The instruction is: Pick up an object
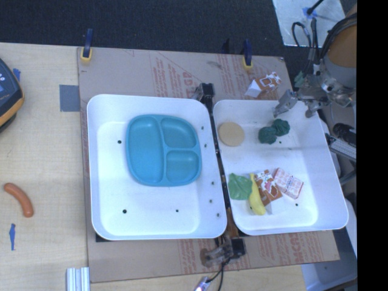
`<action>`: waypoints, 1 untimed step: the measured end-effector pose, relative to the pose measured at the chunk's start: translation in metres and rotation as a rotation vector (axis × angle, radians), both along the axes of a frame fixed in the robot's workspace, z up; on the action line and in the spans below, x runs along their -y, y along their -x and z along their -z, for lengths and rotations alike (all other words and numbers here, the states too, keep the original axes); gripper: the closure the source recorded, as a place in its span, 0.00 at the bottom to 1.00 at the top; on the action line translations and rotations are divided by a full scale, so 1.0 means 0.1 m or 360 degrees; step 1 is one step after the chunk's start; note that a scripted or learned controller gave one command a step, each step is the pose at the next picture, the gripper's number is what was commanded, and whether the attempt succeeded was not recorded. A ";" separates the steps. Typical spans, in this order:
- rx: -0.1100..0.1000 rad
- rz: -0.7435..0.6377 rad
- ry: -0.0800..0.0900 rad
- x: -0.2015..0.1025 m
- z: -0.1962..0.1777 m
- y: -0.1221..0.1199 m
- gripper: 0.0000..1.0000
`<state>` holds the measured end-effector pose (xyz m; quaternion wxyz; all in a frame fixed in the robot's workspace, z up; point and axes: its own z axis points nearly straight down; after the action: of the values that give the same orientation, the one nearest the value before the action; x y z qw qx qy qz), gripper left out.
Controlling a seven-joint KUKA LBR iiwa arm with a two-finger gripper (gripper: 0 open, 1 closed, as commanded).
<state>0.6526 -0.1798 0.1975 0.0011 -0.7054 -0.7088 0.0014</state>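
Note:
The right bin [315, 220] holds a dark green lumpy object [274, 131], a tan round disc [231, 134], a light green leaf-shaped piece [239, 187], a yellow banana-shaped piece [256, 202] and red-and-white packets [280, 185]. My gripper [298, 107] hangs over the far right corner of that bin. It stands just above and to the right of the dark green object, open with nothing between its fingers.
In the left bin [109, 223] lies a blue divided plate [163, 150]. A small packet [265, 85] lies on the cardboard behind the right bin. Out on the bench at left lie a sausage [19, 199] and a black-and-yellow device [7, 93].

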 end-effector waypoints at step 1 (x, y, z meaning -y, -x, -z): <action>-0.0007 0.0001 -0.0001 0.16 1.08 -0.01 0.00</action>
<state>0.6533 -0.1955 0.0897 0.0027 -0.7057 -0.7085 0.0027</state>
